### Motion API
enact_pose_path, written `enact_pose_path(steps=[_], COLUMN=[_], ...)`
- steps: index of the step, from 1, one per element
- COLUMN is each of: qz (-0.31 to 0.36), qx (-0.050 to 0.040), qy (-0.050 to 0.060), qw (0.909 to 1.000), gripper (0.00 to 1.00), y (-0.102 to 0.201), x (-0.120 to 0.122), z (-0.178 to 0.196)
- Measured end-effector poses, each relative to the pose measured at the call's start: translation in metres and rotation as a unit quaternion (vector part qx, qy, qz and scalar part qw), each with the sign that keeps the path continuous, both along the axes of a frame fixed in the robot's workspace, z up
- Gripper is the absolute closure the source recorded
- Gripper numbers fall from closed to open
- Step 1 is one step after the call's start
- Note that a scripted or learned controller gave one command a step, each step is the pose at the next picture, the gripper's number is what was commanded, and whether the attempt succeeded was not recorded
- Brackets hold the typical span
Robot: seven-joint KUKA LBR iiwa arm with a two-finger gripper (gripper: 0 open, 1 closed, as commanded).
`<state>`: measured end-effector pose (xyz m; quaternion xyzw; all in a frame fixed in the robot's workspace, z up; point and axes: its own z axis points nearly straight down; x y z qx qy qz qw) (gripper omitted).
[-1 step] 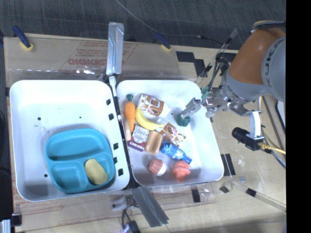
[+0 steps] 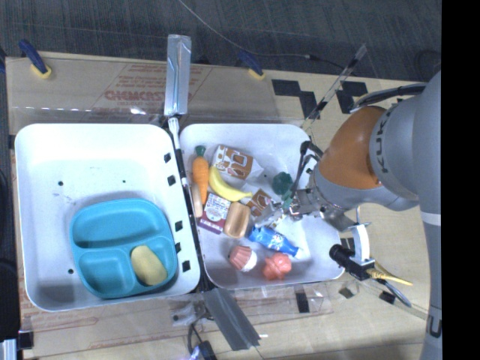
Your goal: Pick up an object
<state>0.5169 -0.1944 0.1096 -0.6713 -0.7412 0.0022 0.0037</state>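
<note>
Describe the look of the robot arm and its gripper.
The arm is a thick grey cylinder with a rounded orange band above the wrist and dark lettering beside it. The gripper is small, dark metal, with thin cabling near it.

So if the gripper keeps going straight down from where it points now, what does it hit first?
Most likely the blue packet in the right bin, or the clutter just beside it. The gripper sits over the items near the brown block. Depth is hard to judge from this slanted view, so it is a best guess.

The grey arm [image 2: 409, 137] bears dark letters that read roughly "KUK". At eleven o'clock, the cardboard sheet [image 2: 135, 88] carries mirrored red print, unreadable.
</note>
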Motion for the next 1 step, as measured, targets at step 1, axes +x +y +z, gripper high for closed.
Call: enact_pose_path(steps=[1], qz=[0.008], qx=[-0.0026], qy=[-0.005], qw=[1.0000], gripper=[0.00], y=[0.0594], x=[0.0567], z=[-0.0008])
